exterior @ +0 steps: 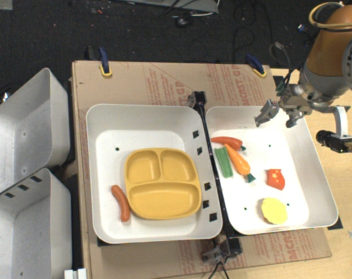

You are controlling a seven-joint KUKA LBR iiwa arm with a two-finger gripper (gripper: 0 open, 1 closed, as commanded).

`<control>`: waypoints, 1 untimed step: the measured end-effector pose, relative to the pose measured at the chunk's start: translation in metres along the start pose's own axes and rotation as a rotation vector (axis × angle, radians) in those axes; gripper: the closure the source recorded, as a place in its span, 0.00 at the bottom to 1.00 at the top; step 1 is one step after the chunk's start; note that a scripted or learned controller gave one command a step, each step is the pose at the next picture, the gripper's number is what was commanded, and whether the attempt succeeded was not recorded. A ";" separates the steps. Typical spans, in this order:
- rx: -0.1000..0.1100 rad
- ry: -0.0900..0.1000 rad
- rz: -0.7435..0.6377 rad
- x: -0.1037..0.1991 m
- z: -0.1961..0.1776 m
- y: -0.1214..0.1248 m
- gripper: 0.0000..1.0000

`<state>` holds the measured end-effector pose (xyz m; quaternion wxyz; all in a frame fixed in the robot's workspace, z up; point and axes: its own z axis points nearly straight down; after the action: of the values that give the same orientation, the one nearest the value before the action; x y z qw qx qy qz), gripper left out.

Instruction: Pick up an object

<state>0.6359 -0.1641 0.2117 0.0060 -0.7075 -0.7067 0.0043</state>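
right shallow white bin (pixel 315 173): holds five toy food pieces. a red chilli-shaped piece (pixel 227 140) lies near the bin's left wall, touching the upper end of an orange carrot-shaped piece (pixel 238 161) that runs down to the right and ends in a small dark green tip. a flat green stick-shaped piece (pixel 224 162) lies just beside the carrot on its left, apparently touching it. a red wedge-shaped piece (pixel 275 179) lies apart, to the right of the carrot. a round yellow piece (pixel 274 211) sits near the bin's front edge, below the red wedge.

gripper (pixel 278 116): at the end of the grey arm (pixel 327 51) with its orange band, over the rear right part of the right bin. the jaws stand apart, moderately wide, with nothing between them; two dark fingers (pixel 265 114) point down and to the left. all five pieces lie well apart from the jaws, toward the front and left; the chilli piece is the nearest.

left shallow white bin (pixel 106 156): holds a yellow three-compartment plastic plate (pixel 162 183) at its middle. a reddish-brown sausage-shaped piece (pixel 121 202) lies just beside the plate's left front corner.

surface: a brown cardboard sheet (pixel 164 80) under both bins, held by two blue-and-yellow clamps (pixel 105 61) at its rear edge. red printing runs across the cardboard, upside down and not readable with certainty.

two more white bins (pixel 24 132) stand off the surface at the left.
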 end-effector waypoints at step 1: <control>-0.015 -0.003 -0.003 0.001 -0.009 0.003 0.00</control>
<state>0.6389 -0.1636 0.2205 -0.0001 -0.7066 -0.7076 0.0001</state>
